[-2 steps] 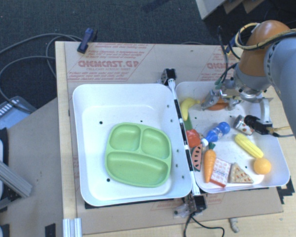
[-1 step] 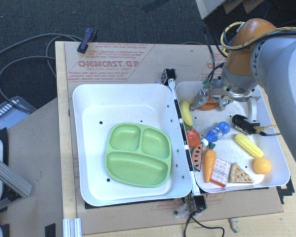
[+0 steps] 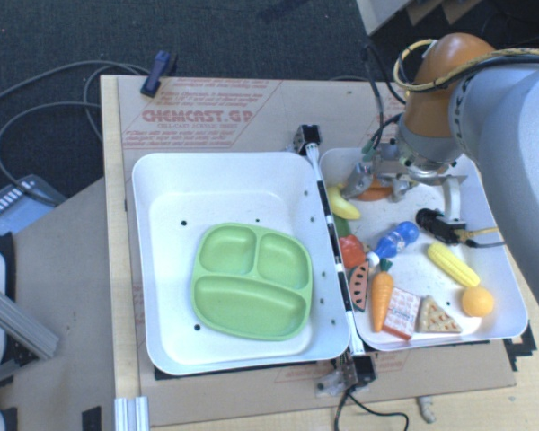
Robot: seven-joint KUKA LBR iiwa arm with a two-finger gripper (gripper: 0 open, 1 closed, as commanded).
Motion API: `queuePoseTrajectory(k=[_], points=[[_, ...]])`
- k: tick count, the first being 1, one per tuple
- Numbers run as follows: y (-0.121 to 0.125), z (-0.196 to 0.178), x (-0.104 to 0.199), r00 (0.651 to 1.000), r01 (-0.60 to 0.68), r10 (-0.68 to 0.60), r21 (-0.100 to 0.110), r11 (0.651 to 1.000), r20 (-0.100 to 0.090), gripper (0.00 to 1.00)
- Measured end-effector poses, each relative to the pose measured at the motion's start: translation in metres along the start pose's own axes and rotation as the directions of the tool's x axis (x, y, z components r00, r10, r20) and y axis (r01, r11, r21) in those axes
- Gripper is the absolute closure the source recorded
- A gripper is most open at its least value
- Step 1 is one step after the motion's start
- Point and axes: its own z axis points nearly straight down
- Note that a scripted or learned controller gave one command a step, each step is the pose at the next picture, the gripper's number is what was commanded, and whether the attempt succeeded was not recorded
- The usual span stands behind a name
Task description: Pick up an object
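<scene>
My gripper (image 3: 370,180) is low over the far left corner of the right bin (image 3: 508,317), under the grey wrist with the orange band. An orange toy piece (image 3: 374,193) lies right beneath it, touching or nearly touching it. A yellow banana (image 3: 343,206) rests just to its left against the bin wall. Nearer the front lie a blue bottle (image 3: 395,239), a yellow corn cob (image 3: 454,263), an orange fruit (image 3: 477,302), a carrot (image 3: 381,296), a watermelon slice (image 3: 359,287), a red-and-white box (image 3: 401,314) and a pizza slice (image 3: 437,318).
The left bin (image 3: 162,196) holds a green divided plate (image 3: 251,281). A red toy (image 3: 350,250) sits against the wall between the two bins. A blue clip (image 3: 157,72) lies on the cardboard behind the left bin.
</scene>
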Motion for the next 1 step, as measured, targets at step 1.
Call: queuePoseTrajectory(k=[1], points=[[0.0002,0.0012,-0.0076,1.000,0.003,-0.003,0.000,1.000,-0.006,0.00]])
